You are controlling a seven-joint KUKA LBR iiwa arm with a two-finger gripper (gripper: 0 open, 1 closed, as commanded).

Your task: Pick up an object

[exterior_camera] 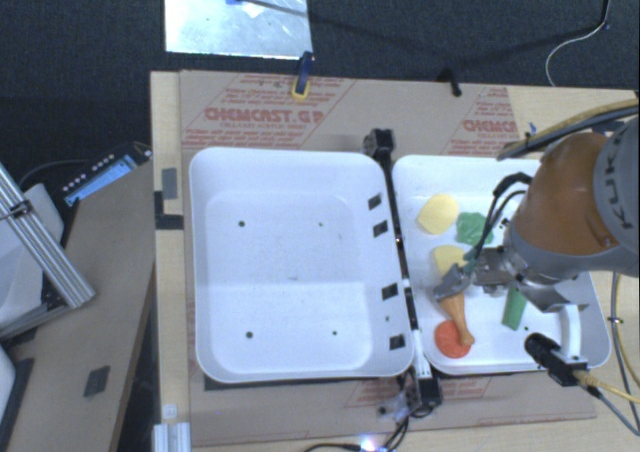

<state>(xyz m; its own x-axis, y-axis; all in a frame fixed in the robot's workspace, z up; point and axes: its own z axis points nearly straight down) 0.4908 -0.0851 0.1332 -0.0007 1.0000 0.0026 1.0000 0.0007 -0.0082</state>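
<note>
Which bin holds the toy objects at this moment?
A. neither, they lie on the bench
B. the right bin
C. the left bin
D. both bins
B: the yellow pieces, green piece and orange-red carrot-like toy all lie in the right bin.

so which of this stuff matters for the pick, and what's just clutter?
In play:
- gripper, low in the right bin
- yellow pieces and
- green piece
- green stick
- carrot-like toy, tan stem, orange-red end

Just lying about:
- left bin
- foil sheet beyond the bench
- yellow clip on the board
</note>
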